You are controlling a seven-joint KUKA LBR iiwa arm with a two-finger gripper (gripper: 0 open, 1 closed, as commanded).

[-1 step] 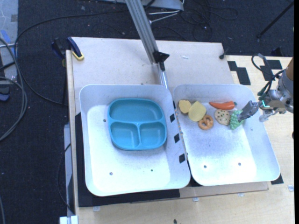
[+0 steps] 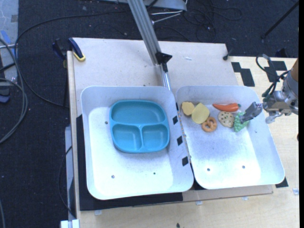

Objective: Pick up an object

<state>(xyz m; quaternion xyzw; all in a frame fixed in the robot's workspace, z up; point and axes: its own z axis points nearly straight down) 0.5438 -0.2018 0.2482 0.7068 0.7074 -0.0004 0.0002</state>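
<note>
Hovering my gripper (image 2: 249, 114) at the right bin (image 2: 266, 146) edge, right by the green toy (image 2: 239, 123); can't tell if jaws are apart or shut. Risk: cracker (image 2: 226, 119) & pretzel (image 2: 209, 124) crowd it, so I may nudge stuff, grab nothing.

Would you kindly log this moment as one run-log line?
gripper: right bin edge, over green toy | grasp: unconfirmed | blue tray: left bin
</note>
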